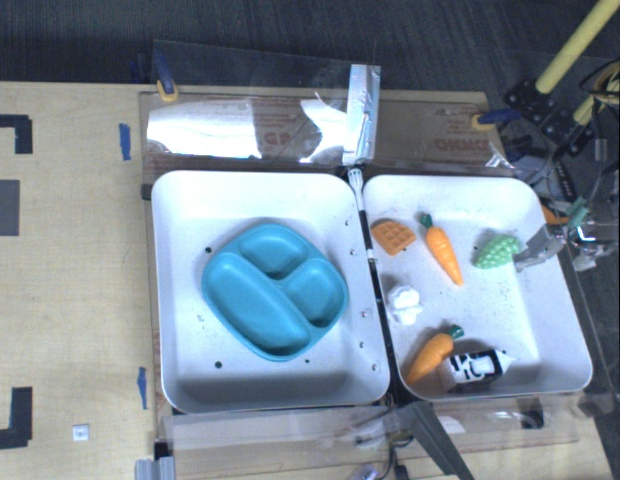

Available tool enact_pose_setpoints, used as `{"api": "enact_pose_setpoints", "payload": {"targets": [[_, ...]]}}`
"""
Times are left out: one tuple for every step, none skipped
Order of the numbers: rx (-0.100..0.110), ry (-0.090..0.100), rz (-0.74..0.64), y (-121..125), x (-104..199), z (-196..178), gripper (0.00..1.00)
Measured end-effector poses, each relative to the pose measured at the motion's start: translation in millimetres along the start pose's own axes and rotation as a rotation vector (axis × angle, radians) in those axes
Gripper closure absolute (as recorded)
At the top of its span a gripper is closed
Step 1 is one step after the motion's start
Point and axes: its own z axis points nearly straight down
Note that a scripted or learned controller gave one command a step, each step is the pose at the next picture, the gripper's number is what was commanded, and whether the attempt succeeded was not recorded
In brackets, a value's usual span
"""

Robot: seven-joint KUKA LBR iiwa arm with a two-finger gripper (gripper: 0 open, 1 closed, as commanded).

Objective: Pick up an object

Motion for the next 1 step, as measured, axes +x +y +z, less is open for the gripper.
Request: {"api": "enact_pose_setpoints", "payload": {"targets": [[0.002, 0.002, 0.084, -11.7, 31.4, 11.9, 0.00]]}}
